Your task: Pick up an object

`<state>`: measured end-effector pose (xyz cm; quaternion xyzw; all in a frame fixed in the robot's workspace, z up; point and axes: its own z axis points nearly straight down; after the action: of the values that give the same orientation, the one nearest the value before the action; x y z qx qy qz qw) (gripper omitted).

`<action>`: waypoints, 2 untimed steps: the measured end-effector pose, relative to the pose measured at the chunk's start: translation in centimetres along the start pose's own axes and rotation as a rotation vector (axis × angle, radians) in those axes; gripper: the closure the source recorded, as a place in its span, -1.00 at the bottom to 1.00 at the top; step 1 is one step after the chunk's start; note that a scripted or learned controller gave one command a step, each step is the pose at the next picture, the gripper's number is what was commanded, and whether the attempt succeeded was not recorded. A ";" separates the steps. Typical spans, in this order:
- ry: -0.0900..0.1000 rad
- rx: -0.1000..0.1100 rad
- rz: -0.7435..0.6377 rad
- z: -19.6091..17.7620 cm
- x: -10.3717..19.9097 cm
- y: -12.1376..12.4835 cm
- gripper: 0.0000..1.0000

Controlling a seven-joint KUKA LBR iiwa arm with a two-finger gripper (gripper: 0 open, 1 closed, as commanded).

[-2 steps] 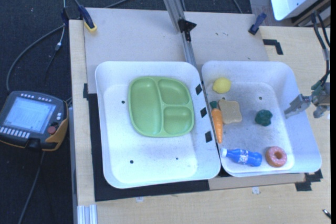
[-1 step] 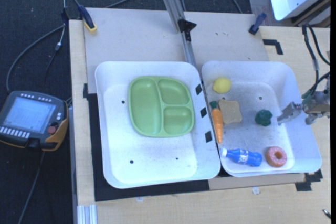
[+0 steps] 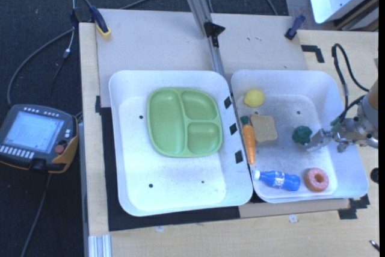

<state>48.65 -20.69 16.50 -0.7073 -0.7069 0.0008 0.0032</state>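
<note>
We saw two white bins side by side on the bench. The left bin (image 3: 126,189) held a green divided plate (image 3: 184,121). In the right bin (image 3: 337,93) lay a yellow lemon (image 3: 254,97) near the far wall, a tan slice of bread (image 3: 264,128) beside an orange carrot (image 3: 249,143), a blue and white bottle (image 3: 277,179) on its side near the front wall, and a pink doughnut (image 3: 316,179) just right of it. The gripper (image 3: 314,140) reached in from the right, low over the bin, its tip just beside a dark green round object (image 3: 301,133). We could not tell whether its fingers were open or closed, nor whether they touched the green object.
</note>
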 end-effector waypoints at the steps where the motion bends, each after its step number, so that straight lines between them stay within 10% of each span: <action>1: 0.001 0.001 -0.001 6.2 0.7 0.0 -1.00; 2: -0.002 -0.007 0.000 4.7 0.6 0.1 1.00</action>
<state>48.74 -20.08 11.80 -0.7073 -0.7069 -0.0008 0.0001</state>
